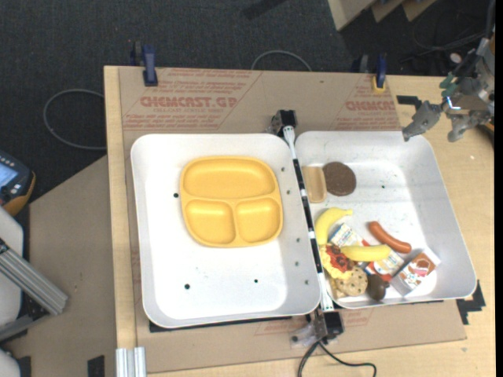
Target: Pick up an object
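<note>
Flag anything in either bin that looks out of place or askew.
Nothing looks spilled or damaged. The yellow divided tray lies flat in the left bin. The toy foods are heaped against the right bin's near-left corner, overlapping.

Left bin point(157, 289) white, holding yellow three-part tray point(231, 199). Right bin point(440, 203) white. Inside: dark brown round patty point(339, 178), tan bread slice point(314, 184), yellow banana point(328, 222), red-orange sausage point(390, 237), speckled tan cookie point(350, 283). Desk point(118, 210) pale brown cardboard with red lettering. Clamps point(146, 63) blue. Hand point(437, 120) grey metal.
</note>
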